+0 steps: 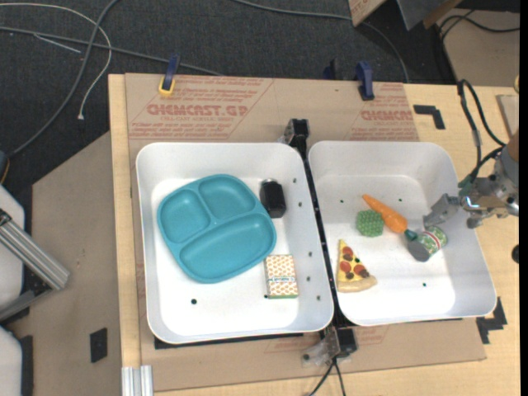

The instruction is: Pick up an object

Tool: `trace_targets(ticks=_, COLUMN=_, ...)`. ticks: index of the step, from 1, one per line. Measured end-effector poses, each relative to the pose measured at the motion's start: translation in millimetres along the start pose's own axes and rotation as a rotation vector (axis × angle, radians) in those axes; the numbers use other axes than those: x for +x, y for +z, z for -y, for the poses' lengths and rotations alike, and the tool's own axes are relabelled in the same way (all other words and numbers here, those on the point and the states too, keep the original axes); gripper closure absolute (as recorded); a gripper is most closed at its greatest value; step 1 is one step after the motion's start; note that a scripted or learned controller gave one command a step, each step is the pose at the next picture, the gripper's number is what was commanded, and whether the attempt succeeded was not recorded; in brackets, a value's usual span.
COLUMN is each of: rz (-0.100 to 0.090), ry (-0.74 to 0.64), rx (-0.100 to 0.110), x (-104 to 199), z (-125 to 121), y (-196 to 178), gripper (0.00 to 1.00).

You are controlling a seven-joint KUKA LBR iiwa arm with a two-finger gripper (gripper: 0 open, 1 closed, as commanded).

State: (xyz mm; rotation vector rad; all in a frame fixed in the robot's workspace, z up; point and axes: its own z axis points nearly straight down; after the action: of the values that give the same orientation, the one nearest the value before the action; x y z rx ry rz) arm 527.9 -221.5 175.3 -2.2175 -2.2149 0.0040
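Gripper: reached in from right, low in right bin, right half. Jaws apart, straddling small green-white can; one finger seen upper right of can, other lower left. Can touched or merely flanked: can't tell.

Can: betw. fingers, long axis approx. left-right, slight tilt.

Carrot: just left of jaws, diagonal. Green ball beside it. Pizza slice: further left, lower.

Judged: closing move only needed.

Looking like smooth, faintly glossy white plastic: both bins. Left of the gripper, showing a matt plastic finish: teal plate, carrot, pizza slice. Lying under the bins, appearing as matt brown cardboard: printed sheet. Near the plate, seeming printed paper: small box.
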Motion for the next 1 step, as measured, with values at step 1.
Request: trace_targets(ticks=1, rz=0.002, ry=-0.001, rx=-0.006, x=1.2, z=2.5, y=40.2, gripper=0.00)
